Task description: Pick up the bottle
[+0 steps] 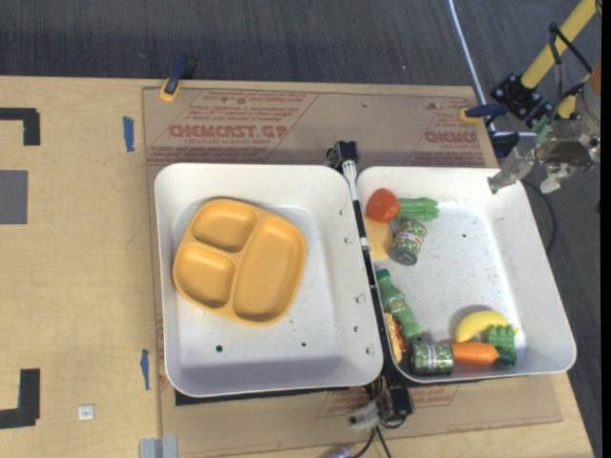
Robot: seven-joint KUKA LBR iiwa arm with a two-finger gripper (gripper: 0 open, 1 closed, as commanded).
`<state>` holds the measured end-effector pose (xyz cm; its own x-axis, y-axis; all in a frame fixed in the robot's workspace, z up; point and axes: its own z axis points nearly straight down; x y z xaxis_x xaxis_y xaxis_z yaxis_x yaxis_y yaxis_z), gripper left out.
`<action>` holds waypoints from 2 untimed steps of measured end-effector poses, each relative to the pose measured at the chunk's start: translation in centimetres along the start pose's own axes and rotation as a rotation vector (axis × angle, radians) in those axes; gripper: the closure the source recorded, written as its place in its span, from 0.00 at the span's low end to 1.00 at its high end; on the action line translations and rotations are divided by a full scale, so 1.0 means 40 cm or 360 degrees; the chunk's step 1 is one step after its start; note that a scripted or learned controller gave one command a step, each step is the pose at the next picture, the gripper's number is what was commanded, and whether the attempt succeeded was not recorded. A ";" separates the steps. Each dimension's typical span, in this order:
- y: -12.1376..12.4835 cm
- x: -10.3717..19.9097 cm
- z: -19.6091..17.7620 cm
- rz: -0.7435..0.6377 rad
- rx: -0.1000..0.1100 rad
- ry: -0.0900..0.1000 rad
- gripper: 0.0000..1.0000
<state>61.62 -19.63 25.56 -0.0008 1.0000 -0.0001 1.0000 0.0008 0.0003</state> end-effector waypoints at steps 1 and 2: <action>-0.252 0.057 0.158 -0.0290 0.0001 0.0001 0.00; -0.327 0.216 0.289 -0.0343 0.0003 0.0002 0.00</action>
<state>48.53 -11.01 13.99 -0.2147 0.9767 0.0014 0.9767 0.2147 -0.0012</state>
